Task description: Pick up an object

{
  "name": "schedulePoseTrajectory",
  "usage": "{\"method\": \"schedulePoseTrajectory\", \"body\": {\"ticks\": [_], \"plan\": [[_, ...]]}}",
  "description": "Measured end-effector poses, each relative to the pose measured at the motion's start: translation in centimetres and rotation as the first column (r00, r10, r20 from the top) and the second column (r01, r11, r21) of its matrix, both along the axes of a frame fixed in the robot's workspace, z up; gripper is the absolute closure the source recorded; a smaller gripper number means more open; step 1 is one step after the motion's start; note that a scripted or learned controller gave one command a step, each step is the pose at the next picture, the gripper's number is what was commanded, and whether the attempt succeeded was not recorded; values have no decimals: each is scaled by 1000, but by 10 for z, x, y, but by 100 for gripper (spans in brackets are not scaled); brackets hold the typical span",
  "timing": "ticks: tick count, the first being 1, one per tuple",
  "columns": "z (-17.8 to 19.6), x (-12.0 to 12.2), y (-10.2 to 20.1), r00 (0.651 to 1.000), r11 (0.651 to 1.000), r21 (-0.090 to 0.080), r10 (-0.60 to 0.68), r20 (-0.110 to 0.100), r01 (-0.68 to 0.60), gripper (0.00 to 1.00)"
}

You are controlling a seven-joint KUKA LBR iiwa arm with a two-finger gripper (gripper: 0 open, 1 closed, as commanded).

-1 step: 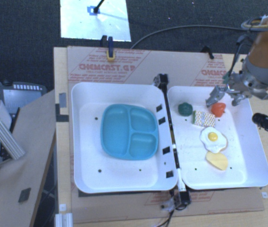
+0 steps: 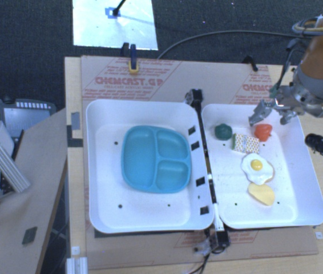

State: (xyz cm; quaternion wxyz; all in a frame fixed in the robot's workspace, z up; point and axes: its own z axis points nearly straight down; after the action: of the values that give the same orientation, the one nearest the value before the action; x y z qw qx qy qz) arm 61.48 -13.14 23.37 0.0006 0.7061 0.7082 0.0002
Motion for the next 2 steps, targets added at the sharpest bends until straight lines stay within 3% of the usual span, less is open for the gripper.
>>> {"method": "schedulePoseTrajectory", "body": {"ticks": [2], "plan": [[-93, 17, -1, 1000, 1000, 0, 2, -1, -2, 0]]}}
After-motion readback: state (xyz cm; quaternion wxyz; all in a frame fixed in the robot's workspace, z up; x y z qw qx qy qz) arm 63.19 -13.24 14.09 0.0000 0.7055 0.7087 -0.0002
